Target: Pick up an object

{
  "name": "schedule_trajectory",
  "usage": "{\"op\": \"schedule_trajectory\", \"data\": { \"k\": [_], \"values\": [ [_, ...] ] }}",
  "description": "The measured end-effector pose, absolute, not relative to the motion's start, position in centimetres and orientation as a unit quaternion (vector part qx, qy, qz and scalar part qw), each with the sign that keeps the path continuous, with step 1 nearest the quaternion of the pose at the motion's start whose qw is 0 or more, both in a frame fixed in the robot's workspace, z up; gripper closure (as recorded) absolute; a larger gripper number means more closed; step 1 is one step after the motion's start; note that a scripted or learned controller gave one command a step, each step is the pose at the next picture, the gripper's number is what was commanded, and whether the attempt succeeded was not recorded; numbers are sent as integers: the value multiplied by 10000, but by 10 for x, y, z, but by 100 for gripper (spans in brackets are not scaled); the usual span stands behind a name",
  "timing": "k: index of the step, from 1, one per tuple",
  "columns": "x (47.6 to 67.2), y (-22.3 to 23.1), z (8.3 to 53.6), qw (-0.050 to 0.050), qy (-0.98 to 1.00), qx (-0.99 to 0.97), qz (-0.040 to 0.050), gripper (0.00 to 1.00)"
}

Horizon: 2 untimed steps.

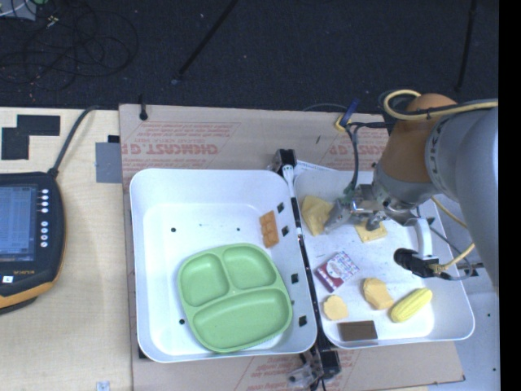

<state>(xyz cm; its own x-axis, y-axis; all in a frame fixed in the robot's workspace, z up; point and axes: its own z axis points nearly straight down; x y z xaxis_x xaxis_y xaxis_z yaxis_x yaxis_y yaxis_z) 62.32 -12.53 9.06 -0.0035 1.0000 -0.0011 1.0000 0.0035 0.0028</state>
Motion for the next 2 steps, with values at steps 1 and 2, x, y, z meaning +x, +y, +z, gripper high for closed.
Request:
{"op": "schedule_trajectory", "data": {
  "k": [1, 2],
  "values": [
    [645, -118, 91, 3, 7078, 7064, -7, 0],
    [643, -94, 89, -6, 7076, 7066, -8, 0]
  ]
}}
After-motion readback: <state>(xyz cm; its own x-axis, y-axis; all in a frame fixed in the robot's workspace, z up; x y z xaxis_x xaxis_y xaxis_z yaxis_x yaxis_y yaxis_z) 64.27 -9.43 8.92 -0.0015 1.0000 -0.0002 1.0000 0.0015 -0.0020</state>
